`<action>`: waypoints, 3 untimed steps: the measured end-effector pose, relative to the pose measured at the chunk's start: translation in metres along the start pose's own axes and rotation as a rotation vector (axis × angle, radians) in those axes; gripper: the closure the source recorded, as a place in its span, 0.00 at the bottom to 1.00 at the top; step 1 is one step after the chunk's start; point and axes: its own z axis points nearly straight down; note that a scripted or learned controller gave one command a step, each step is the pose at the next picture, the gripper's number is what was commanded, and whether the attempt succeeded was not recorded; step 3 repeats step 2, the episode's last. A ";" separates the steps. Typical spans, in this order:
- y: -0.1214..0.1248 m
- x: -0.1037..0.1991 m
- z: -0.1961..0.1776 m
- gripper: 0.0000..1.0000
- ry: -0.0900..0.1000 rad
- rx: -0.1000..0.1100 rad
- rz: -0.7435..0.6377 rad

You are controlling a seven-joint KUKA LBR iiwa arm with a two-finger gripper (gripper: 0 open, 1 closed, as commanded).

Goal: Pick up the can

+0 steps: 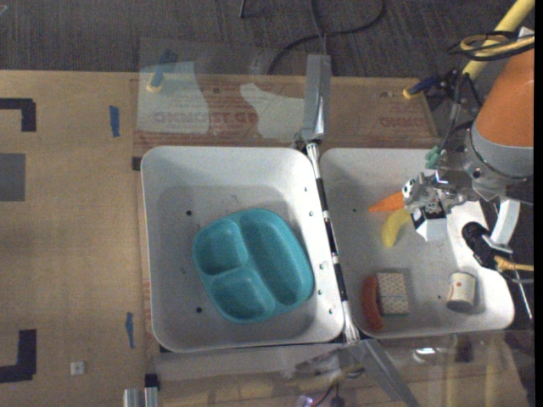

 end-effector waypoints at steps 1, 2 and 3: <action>-0.051 0.056 -0.017 1.00 0.001 0.003 -0.070; -0.072 0.159 -0.032 1.00 0.000 0.001 -0.182; -0.072 0.159 -0.032 1.00 0.000 0.001 -0.182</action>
